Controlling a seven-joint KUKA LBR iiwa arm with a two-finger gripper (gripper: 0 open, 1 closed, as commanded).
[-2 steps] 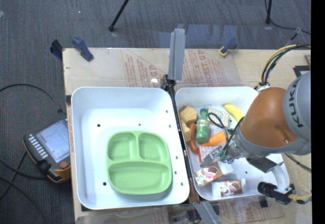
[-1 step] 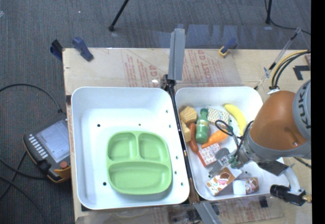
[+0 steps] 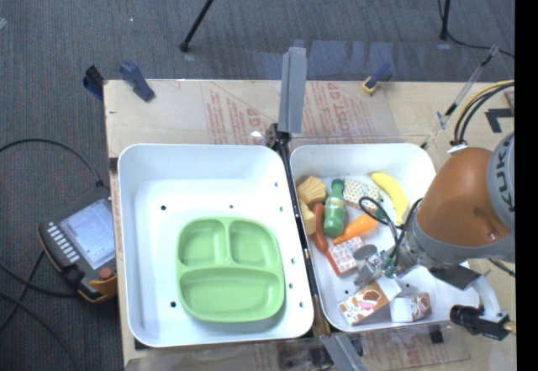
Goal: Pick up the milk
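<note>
Over on the left, seeing a plate (image 3: 229, 268) lying flat in the left bin (image 3: 139, 193) (nothing to do with this job). Moving across the divider into the right bin (image 3: 420, 161), finding a crowd of toy food: a cracker (image 3: 311, 190) against the left wall, a bottle (image 3: 335, 209) just beside it, a carrot (image 3: 360, 228) slanting off the bottle's base, a red box (image 3: 345, 256) below that, a banana (image 3: 390, 193) toward the back. Taking the milk (image 3: 363, 304) to be the small carton lying on its side near the front wall, just beside a white cup (image 3: 410, 308). Finding the gripper (image 3: 376, 264) hovering just behind the carton, near the red box, holding nothing visible (not managing to tell whether the claw is spread or pressed together). Judging the step as the approach, with the grasp not yet made. Needing next, probably, a short shift toward the front wall, lining up across the carton's narrow sides, then dropping low without catching the red box or the cup.
</note>
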